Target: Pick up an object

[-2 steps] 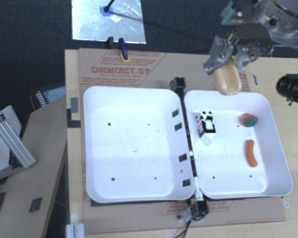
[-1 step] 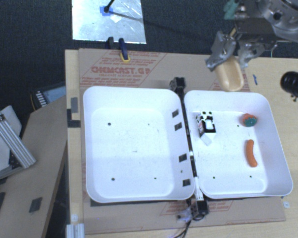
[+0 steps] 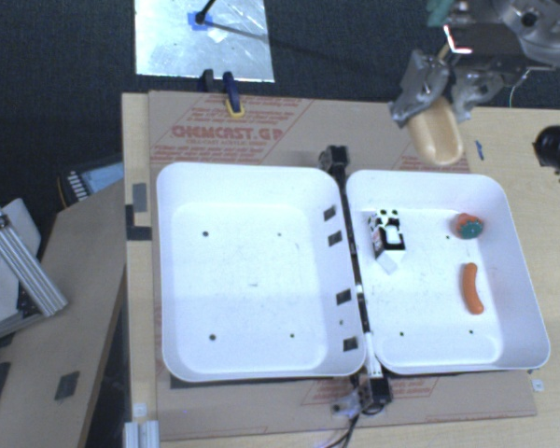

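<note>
The wide brown cardboard-covered bench (image 3: 261, 129) fills the middle of the frame and carries two shallow white plastic bins side by side. The left bin (image 3: 252, 269) sits at centre-left; the right bin (image 3: 504, 343) sits at centre-right, the two touching along a black hinged seam.

The grey arm's two-finger gripper (image 3: 433, 110) hangs at the upper right of the frame, above the far rim of the right bin. A pale tan, rounded, egg-like object (image 3: 437, 133) sits at its tip, apparently clamped there and lifted clear of the bin, though the fingers themselves are hard to make out against the metal housing.

Inside the right bin lie three smaller things, well apart from each other: a small black-and-white blocky toy (image 3: 387, 234) near the bin's left wall, a slim orange sausage-shaped piece (image 3: 472, 288) toward the right, and a little round orange-and-teal ball (image 3: 468, 226) at the upper right.

The tan object looks light and smooth, probably hard plastic or foam. Its curved sides could slip, so a hold across its widest middle seems safest.
</note>
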Controlling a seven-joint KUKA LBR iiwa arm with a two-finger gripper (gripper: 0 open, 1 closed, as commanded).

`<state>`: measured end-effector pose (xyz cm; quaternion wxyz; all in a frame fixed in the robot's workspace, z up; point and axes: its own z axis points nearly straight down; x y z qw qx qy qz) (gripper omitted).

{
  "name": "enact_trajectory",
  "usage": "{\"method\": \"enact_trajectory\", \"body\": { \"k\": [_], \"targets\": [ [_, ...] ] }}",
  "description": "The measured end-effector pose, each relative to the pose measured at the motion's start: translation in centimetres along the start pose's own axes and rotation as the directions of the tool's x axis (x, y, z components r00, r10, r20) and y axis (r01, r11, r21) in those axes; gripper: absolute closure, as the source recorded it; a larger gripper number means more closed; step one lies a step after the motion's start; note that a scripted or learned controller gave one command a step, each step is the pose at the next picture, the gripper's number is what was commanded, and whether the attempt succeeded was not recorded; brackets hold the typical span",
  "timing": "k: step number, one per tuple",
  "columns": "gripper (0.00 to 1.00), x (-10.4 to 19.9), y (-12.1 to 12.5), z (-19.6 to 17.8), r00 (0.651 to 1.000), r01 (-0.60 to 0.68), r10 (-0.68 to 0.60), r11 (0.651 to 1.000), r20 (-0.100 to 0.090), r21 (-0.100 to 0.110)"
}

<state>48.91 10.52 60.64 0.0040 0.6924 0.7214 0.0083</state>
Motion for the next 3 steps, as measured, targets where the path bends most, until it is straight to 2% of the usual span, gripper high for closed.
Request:
{"method": "enact_trajectory", "body": {
  "k": [3],
  "targets": [
    [1.0,-0.1,0.1,-3.3,1.0,0.011,-0.011,1.0,-0.002,-0.007]
  ]
}}
